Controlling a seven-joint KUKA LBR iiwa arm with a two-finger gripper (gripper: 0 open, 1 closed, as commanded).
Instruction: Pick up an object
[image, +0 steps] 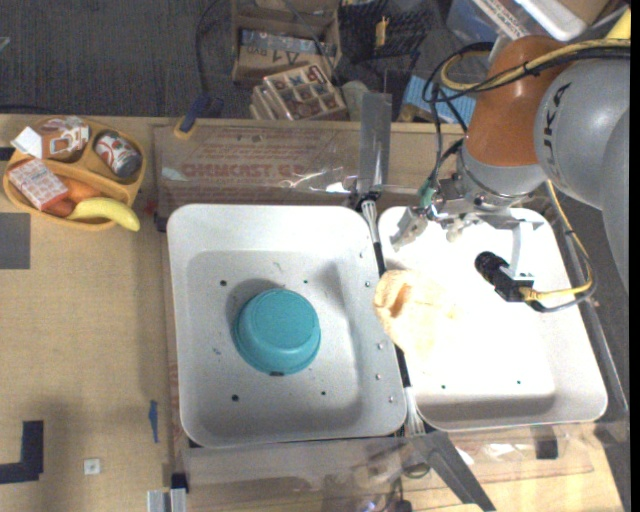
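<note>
A yellow tray (20, 188) of toy food holds a banana (105, 211) at the bench's far-left corner.

arm (560, 90): cut off by the right and top edges
pale object (412, 305): blurred, overexposed, kind not clear
right bin (520, 390): far part hidden behind the arm
</note>
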